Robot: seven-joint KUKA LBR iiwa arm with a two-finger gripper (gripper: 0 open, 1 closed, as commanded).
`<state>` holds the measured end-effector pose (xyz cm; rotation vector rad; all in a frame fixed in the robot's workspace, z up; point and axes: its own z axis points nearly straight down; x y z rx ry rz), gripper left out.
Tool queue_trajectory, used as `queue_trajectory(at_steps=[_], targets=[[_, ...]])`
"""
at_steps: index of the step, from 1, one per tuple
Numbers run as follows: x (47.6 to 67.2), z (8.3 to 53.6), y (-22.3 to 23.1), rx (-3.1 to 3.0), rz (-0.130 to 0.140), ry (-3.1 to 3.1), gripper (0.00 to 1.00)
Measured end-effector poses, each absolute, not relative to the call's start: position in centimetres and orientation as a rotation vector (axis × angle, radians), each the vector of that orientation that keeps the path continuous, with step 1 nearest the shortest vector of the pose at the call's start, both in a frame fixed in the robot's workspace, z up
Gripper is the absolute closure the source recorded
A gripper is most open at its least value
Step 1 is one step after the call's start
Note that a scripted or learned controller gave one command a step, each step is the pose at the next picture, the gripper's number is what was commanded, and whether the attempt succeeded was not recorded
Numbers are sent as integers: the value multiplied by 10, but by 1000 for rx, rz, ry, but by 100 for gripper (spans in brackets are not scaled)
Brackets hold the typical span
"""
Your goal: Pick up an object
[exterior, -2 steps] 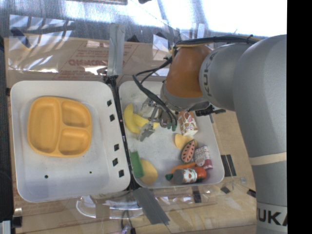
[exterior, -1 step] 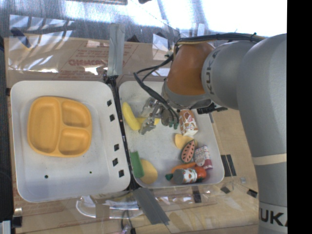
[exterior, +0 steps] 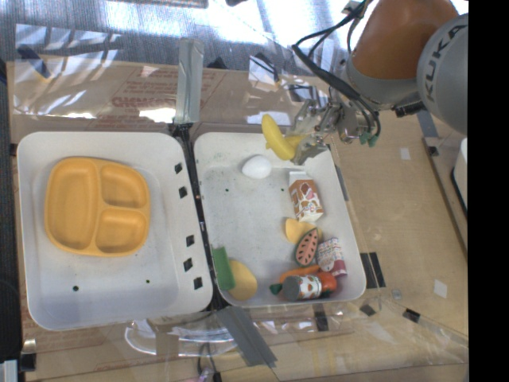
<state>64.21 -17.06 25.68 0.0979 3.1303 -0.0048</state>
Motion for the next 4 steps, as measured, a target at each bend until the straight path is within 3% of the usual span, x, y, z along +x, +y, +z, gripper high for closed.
queue_trajectory(at_steps=[1,2,3,4], targets=[[641,190,-84,0,4,3144,100],[658,285,-105,6,-3,3133,100],[637,343,-158,-80,-4,3134,100],[657,258,-106,-35,2,3145,100]])
